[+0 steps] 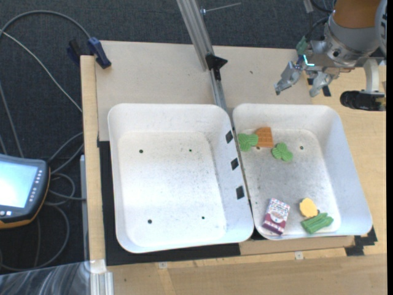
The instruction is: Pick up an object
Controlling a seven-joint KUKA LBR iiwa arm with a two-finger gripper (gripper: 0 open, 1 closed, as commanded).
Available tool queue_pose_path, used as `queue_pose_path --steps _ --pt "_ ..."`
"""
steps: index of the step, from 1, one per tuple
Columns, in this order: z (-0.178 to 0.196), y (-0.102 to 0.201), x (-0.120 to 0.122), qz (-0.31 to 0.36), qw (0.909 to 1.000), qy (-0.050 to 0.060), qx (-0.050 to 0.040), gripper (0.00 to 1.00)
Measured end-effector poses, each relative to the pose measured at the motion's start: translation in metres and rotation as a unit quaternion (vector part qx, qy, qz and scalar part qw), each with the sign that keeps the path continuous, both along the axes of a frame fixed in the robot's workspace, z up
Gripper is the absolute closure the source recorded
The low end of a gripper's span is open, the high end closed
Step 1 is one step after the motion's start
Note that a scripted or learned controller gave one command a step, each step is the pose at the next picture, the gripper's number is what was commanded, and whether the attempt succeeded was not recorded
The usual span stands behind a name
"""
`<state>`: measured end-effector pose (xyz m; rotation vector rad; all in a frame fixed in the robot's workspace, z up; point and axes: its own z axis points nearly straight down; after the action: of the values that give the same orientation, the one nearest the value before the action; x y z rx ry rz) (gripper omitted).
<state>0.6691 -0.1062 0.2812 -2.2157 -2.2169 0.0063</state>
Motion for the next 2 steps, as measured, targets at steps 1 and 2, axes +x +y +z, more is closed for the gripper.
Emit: queue_pose_path --steps 1,2 --pt "0.003 0.0 0.001 0.001 1.0 -0.003 -0.0008 0.0" --pt "-0.056 -0.007 0.003 -0.001 1.0 0.0 -0.0008 0.0"
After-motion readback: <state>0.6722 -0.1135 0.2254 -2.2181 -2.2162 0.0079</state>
